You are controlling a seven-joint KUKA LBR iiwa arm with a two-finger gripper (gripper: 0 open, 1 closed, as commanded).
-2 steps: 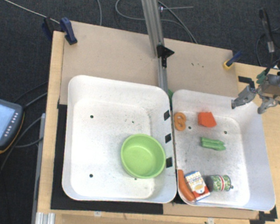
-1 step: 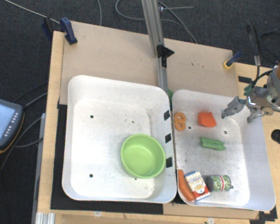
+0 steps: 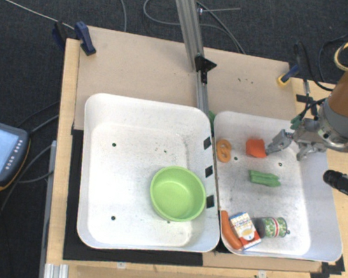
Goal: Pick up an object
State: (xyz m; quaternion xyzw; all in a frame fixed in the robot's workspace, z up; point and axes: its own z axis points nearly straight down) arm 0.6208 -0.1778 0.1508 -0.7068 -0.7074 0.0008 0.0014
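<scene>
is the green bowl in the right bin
No, the green bowl sits in the left bin, while the right bin holds the smaller items such as the can.

two white bins side by side on the bench. left bin point(image 3: 108, 126) has a lime green bowl point(image 3: 178, 193) toward its lower right. right bin point(image 3: 318, 213) holds an orange block point(image 3: 255, 148), a small orange ring-ish thing point(image 3: 223, 151), a green piece point(image 3: 264, 178), a little carton point(image 3: 244, 228) on something orange, and a can point(image 3: 273, 227). gripper point(image 3: 292, 144) hangs over the upper right of that bin, just right of the orange block, fingers spread
</scene>
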